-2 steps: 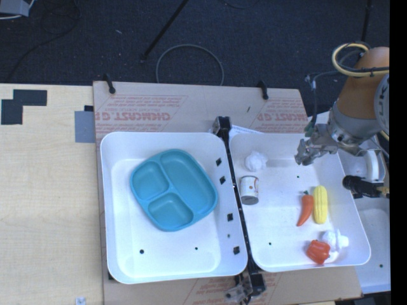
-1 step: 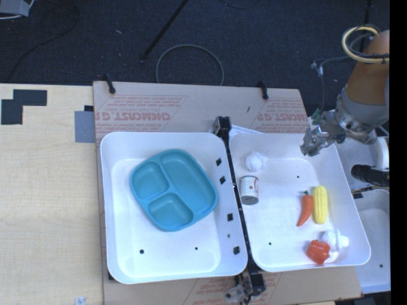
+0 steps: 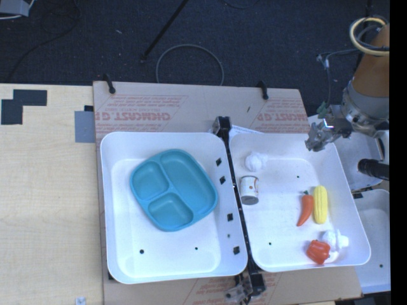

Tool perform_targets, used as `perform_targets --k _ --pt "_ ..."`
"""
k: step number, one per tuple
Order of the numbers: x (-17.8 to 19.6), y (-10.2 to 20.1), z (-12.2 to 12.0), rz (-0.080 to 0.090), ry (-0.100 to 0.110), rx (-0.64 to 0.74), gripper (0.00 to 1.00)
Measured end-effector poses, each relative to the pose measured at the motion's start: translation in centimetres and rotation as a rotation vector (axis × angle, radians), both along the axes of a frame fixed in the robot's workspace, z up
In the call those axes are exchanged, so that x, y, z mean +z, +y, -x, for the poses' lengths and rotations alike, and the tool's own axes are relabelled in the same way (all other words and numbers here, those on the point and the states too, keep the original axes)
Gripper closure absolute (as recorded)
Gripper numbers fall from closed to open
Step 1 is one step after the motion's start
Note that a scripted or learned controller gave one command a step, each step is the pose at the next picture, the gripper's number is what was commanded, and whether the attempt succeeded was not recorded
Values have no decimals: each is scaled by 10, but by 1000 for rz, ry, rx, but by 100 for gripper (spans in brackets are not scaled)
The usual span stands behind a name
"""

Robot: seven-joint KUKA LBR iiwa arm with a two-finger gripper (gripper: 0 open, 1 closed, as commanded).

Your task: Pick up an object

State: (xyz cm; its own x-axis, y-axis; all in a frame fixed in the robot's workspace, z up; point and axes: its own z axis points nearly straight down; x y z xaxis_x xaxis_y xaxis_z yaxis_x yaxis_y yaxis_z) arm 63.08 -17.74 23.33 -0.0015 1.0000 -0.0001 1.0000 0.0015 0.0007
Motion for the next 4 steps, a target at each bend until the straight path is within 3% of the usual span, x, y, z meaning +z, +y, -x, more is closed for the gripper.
perform_targets --k 4 --pt "1 223 25 -2 6 3 100"
